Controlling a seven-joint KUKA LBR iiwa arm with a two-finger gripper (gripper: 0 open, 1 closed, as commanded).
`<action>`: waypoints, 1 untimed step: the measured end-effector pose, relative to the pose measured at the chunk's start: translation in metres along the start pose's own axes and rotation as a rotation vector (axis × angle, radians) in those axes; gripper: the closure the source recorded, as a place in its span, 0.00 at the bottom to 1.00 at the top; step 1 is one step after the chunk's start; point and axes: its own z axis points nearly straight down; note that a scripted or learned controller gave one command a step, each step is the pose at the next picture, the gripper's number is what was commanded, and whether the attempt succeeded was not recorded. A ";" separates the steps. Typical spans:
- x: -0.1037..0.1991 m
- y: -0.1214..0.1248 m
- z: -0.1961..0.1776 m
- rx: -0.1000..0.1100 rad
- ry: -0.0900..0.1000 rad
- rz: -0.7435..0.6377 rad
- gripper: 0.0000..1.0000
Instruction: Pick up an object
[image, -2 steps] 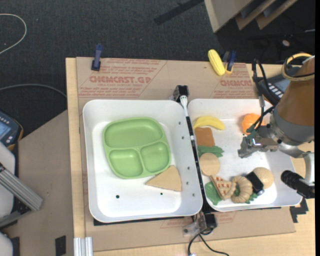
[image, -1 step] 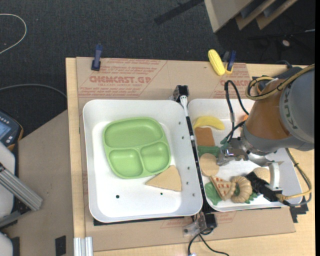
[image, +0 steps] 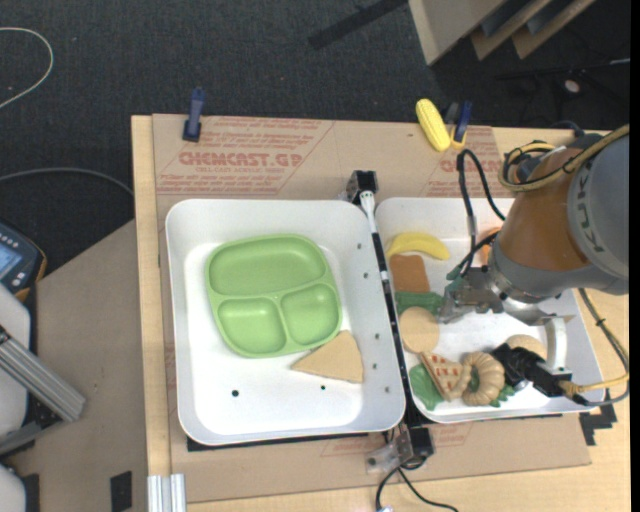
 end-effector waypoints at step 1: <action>0.093 0.016 -0.084 -0.007 0.004 -0.012 1.00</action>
